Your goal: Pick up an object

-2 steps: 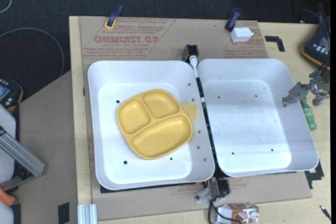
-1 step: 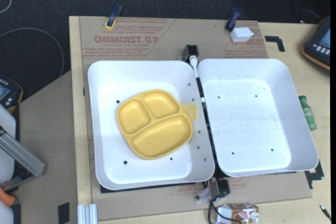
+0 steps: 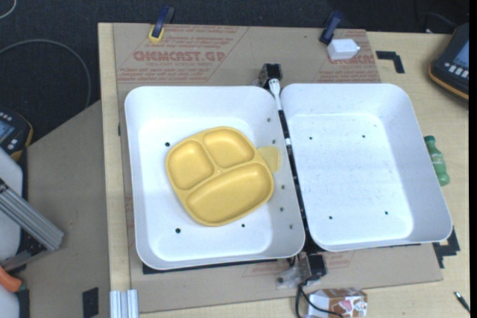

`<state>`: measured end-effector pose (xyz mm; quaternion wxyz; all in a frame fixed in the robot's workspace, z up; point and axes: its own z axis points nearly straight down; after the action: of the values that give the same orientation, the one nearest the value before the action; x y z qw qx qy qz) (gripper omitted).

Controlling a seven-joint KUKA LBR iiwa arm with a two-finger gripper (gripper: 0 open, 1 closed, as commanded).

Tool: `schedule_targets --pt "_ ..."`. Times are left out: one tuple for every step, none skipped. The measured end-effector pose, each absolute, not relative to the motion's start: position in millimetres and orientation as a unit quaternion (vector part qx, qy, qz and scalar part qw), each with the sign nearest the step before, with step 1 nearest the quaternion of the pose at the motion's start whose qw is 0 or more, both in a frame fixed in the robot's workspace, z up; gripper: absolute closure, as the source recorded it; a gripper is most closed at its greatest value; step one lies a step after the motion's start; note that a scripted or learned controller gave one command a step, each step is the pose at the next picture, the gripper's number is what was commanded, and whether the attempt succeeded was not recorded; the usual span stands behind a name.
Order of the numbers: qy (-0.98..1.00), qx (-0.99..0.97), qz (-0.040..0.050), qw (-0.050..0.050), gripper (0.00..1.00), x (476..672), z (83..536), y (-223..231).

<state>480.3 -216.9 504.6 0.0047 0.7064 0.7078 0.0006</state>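
Target candidate: yellow divided plate (image 3: 218,175), three compartments, lying flat and face-up in the 9 o'clock bin (image 3: 141,160), slightly toward 6 o'clock of that bin's centre and rotated so the big compartment faces roughly 5 o'clock. It's clear of all four walls, which is probably deliberate: gives finger room on any side. A small yellow bit (image 3: 269,157) sits touching or just beside the plate's 3 o'clock edge; can't tell if it's a tab of the plate or a separate scrap. The 3 o'clock bin (image 3: 358,160) shows bare floor with a few dark dots, so I read it as the drop side. The bins butt together along a dark seam, pinned by a black clip (image 3: 270,74) at 12 o'clock and a wired fitting (image 3: 309,268) at 6 o'clock, presumably so they don't drift under repeated pushes. Both sit on a cardboard sheet (image 3: 223,52) held by a blue-yellow clamp (image 3: 159,24) at 11 o'clock and a blue clamp (image 3: 332,27) at 1 o'clock, same reason. A green thing (image 3: 436,160) lies outside the 3 o'clock bin's rim, not in play. Pincer state: cannot tell from this view. Judgement: grasp not yet started. The plate is wide, shallow and smooth, so a top-down pinch across it looks hopeless; the rim or a divider ridge is the only likely purchase, and slip is the main risk.
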Motion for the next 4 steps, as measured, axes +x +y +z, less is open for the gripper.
schedule_targets --pt "0.707 0.707 -0.0022 -0.005 1.00 478.8 389.8 -206.2" --pt "0.711 0.703 -0.0012 -0.004 1.00 479.1 332.6 -79.4" --pt "0.713 0.701 0.0008 -0.002 1.00 500.0 314.9 67.9" --pt "0.707 0.707 0.0032 0.003 1.00 479.2 408.4 43.2"
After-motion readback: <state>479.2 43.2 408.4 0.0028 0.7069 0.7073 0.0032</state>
